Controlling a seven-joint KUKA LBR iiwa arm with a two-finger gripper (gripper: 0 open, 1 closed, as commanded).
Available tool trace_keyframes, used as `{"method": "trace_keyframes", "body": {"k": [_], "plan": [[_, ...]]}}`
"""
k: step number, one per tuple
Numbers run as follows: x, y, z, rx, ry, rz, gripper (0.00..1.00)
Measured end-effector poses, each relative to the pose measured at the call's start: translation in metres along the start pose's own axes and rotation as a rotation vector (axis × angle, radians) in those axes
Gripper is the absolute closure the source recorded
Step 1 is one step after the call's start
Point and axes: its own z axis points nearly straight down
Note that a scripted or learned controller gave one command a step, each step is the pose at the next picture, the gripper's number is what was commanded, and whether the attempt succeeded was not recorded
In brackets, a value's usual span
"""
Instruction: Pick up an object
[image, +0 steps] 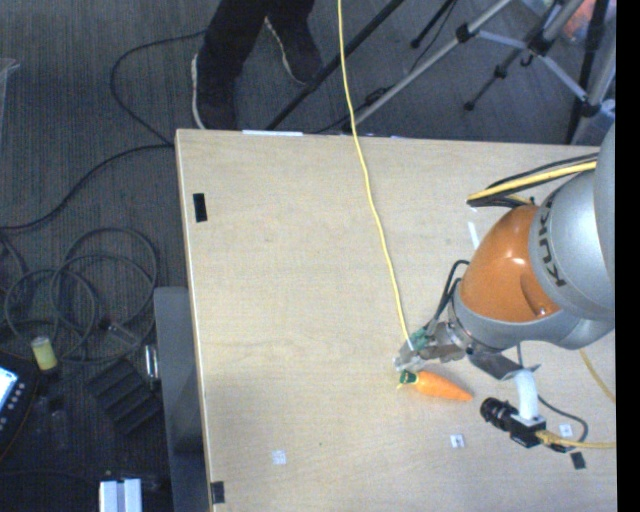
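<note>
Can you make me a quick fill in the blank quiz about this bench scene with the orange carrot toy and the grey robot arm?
1. The small orange carrot toy lies on the ____ wooden bench top.
2. The grey arm wears a band coloured ____.
3. The thin ____ cord runs down to the two-finger gripper.
4. The carrot toy lies just ____ the gripper in the camera view.

Missing words: tan; orange; yellow; below

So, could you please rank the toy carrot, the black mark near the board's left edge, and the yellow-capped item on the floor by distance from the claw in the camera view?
1. The toy carrot, just below the claw.
2. The black mark, up-left near the board's left edge.
3. The yellow-capped item, far left on the floor among cables.
</note>
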Motion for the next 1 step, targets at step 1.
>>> {"method": "trace_keyframes", "body": {"k": [1], "plan": [[0.0,0.0,0.0,0.0,0.0,0.0,0.0]]}}
